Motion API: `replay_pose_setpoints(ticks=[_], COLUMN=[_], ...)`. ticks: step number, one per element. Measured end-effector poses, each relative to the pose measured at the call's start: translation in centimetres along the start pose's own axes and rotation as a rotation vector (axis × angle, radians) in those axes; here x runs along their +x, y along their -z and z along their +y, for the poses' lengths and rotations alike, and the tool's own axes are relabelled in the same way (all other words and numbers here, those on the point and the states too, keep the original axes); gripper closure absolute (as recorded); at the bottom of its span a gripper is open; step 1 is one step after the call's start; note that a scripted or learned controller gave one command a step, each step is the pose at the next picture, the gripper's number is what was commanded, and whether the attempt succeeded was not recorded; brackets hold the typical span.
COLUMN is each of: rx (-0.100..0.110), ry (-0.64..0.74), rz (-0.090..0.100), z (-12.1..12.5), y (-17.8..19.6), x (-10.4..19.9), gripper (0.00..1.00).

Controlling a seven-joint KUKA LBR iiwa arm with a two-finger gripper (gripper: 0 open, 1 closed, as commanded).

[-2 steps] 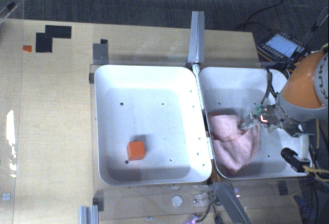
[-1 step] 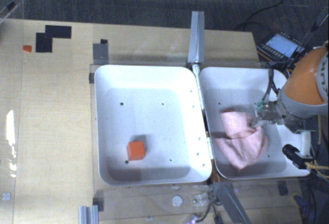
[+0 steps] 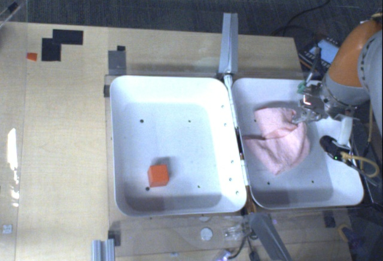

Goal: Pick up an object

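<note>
A pink cloth [image 3: 278, 137] lies crumpled in the right bin [image 3: 299, 194], and its upper right corner is drawn up into a peak. My gripper [image 3: 305, 113] is at that corner, shut on the bunched fabric. A thin shadow runs under the cloth's left edge. An orange block [image 3: 158, 175] sits on the floor of the left bin [image 3: 173, 98], near its front, far from the gripper. The arm's orange band [image 3: 350, 59] is above the right bin's far right corner.
A metal divider post [image 3: 229, 44] stands between the bins at the back. Black cables [image 3: 341, 152] hang at the right bin's right rim. Small black and orange markers [image 3: 57, 45] lie on the bench at the far left.
</note>
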State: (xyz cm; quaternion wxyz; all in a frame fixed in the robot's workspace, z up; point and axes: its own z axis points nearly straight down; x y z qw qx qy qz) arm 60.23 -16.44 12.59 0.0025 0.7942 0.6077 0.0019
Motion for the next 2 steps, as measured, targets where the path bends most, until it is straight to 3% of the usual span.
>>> replay_pose_setpoints(ticks=[1, 2], rx=[-0.001, -0.001], ry=[0.176, 0.425], rz=[0.000, 0.000], z=[5.9, 5.4], y=[7.1, 5.9], x=[4.3, 6.1], gripper=[1.00, 1.00])
